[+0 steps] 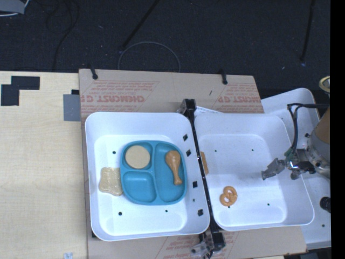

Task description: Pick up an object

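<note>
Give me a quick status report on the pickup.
Pincer over right bin, holding nothing. Pretzel lies apart, down-left of it. Nothing between them.

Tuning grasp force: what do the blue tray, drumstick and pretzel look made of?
Blue tray: looks like moulded plastic, smooth, uniform colour, slight sheen.
Drumstick: likely toy plastic; even tan, smooth surface.
Pretzel: probably plastic or rubber toy; flat orange-tan colour, too small to tell finish.

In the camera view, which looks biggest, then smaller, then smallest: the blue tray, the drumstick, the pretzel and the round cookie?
1. Blue tray, biggest by far.
2. Drumstick and round cookie: too close to rank.
3. Pretzel, smallest.
</note>
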`<state>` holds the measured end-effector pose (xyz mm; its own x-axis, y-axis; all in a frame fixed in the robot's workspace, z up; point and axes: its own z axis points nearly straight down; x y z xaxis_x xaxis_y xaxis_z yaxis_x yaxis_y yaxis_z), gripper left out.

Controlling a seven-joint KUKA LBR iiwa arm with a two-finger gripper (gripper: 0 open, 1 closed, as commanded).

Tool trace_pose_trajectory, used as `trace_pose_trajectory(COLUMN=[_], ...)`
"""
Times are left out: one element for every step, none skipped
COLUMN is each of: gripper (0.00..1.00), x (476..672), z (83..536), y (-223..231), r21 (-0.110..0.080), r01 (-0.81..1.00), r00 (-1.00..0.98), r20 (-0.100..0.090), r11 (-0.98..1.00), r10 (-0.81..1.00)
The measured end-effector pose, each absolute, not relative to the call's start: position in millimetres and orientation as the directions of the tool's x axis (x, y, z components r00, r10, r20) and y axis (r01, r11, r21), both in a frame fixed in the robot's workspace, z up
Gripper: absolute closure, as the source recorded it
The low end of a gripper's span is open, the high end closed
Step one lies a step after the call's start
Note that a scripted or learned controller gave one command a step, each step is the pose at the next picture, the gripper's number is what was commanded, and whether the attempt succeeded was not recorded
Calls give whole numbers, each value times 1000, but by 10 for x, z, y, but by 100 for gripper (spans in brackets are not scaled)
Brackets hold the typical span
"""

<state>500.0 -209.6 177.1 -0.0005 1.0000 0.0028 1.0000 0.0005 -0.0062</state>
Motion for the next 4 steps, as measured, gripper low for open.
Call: trace_pose_trajectory(gripper=[0, 0, 100, 100], x=[4967, 4970, 4977, 4968], z=[1329, 861, 991, 1621], y=[-2123, -2115, -2129, -2117], r21=[-7, -2, 0, 3], r01=[1000, 1000, 1000, 1000], r00=[0, 1, 4, -1], r20=[3, 1, 1, -1], r11=[0, -1, -4, 1], r10=[1000, 1000, 1000, 1000])
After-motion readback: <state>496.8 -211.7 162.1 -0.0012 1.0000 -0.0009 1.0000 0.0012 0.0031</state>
